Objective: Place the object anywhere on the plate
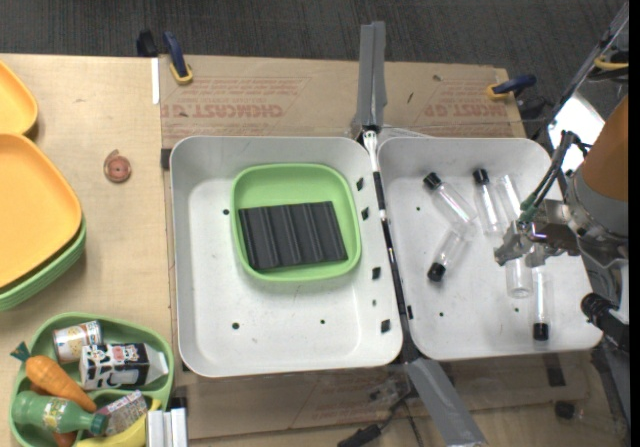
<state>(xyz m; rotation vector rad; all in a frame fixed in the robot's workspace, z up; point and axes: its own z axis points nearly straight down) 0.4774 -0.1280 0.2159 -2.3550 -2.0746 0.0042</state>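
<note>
Fingers [520, 247] sit low among clear vials [450, 203] in your right bin [400, 235]; whether they grip one, you cannot tell. Your green plate [245, 190] waits at nine o'clock, left bin. Expect slick, rolling tubes to slip free.

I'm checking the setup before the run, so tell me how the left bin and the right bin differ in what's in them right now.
The left bin holds a green plate with a dark ribbed mat on it; the right bin holds several clear vials with black caps, lying scattered at different angles. The gripper is over the right bin, not the left bin. Both are shallow, white and side by side.
</note>
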